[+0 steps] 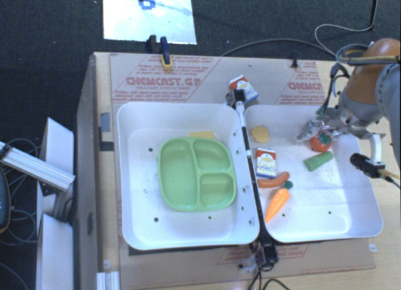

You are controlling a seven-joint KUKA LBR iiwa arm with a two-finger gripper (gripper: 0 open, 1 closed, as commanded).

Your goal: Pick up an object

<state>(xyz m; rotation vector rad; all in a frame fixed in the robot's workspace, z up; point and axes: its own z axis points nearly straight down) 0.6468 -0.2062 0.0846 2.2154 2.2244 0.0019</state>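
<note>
a grey arm with an orange band reaches in from the right, its gripper point(317, 131) lowered into the far part of the right bin point(360, 217) and sitting right over a small red tomato point(321, 144); whether the tomato is actually between the fingers cannot be told, nor whether they are apart or together. just near and right of the tomato lies a short green cucumber piece point(319, 161). toward the bin's left side sit a pale yellow round piece point(260, 134), a small red-and-white carton point(265, 162), a red sausage point(273, 181) just near of the carton and an orange carrot point(277, 201) touching the sausage at its green tip. the left bin point(141, 220) holds a light green divided plate point(197, 173), with a thin yellow slice point(202, 135) just beyond its far edge. a second small carton point(242, 89) rests on the tabletop point(182, 82) beyond the bins, where they meet.
</note>
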